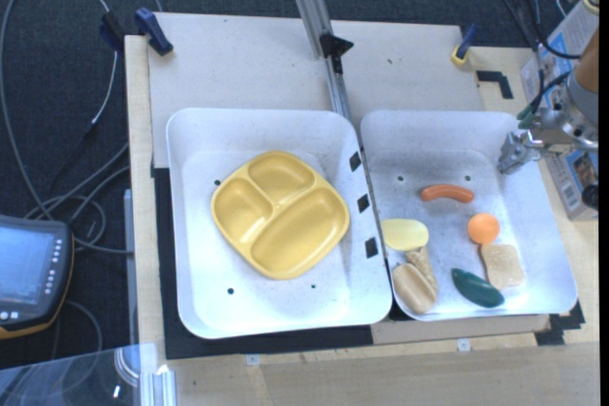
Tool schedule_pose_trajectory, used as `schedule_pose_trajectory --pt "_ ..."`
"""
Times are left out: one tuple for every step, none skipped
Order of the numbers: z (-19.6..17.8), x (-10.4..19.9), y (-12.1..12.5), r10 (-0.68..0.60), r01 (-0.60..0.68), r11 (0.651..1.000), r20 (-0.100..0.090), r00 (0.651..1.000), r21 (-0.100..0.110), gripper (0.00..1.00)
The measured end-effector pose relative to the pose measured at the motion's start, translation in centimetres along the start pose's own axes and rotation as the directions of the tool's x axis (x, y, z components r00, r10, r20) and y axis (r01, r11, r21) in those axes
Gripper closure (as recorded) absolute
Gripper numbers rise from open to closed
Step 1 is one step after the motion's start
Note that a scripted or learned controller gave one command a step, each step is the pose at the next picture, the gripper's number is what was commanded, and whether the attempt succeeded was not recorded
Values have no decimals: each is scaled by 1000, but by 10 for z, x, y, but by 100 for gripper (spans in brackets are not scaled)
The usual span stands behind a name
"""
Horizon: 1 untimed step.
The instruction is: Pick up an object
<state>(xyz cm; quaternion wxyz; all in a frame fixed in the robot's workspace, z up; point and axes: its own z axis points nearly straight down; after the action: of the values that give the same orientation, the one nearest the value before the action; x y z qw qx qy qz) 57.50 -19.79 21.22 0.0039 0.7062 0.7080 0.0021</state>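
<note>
gripper [514, 152] is seen at the right bin's [533, 299] upper right rim, reached in from the right; nothing is seen gripped, and whether it is released or clenched cannot be told. a yellow divided plate [280, 214] is laid in the left bin [190, 299]. an orange sausage [447, 194], orange ball [483, 228], yellow piece [404, 233], bread pieces [416, 280] and a green object [477, 289] are spread well below the gripper.

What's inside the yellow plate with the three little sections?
The yellow plate in the left bin has nothing visible in its three sections; only bare yellow shows. The plate hides whatever part of the bin floor lies beneath it. The food pieces all lie in the right bin.
</note>
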Motion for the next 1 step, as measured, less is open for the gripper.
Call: schedule_pose_trajectory --pt "-55 0 2 0 0 1000 0 1000 0 100"
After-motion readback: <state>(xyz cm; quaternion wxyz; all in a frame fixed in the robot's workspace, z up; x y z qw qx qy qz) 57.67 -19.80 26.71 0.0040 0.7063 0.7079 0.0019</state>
